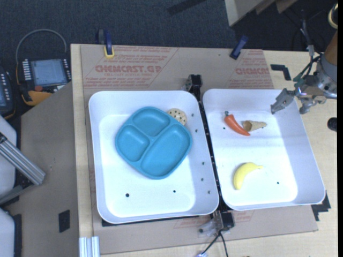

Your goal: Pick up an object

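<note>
Right bin: one carrot, one banana, possibly one cone. Hand above carrot, fingers spread, holding nothing.

**Colours on the bench**

Two shallow white plastic bins. Left: sky-blue three-compartment plate, tan speckled round cookie. Right: orange-red carrot with green tip, beige cone-shaped piece, yellow banana.
</note>
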Tool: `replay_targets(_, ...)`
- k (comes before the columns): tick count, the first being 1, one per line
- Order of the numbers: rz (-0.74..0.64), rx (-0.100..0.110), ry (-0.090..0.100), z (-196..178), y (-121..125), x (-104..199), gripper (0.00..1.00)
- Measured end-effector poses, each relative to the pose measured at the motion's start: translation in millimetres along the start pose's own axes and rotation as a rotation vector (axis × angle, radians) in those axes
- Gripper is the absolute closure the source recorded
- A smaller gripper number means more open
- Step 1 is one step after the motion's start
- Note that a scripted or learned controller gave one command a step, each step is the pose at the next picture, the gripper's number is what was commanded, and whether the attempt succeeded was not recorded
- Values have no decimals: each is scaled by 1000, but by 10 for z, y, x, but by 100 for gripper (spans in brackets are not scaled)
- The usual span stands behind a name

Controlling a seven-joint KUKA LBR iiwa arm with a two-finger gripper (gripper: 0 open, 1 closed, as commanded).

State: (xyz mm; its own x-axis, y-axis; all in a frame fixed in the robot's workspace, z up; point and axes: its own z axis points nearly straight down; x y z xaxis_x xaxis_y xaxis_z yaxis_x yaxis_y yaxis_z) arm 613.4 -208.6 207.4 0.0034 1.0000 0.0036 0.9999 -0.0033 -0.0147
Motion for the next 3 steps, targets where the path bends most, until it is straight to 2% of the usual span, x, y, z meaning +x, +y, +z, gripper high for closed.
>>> replay_targets(1, -4, -14, -3, -84, 31, 7, 0)
replay_targets(2, -2, -8, -2, 443, -19, -86, 0)
replay_targets(3, -4, -12, -2, 973, 74, -124, 0)
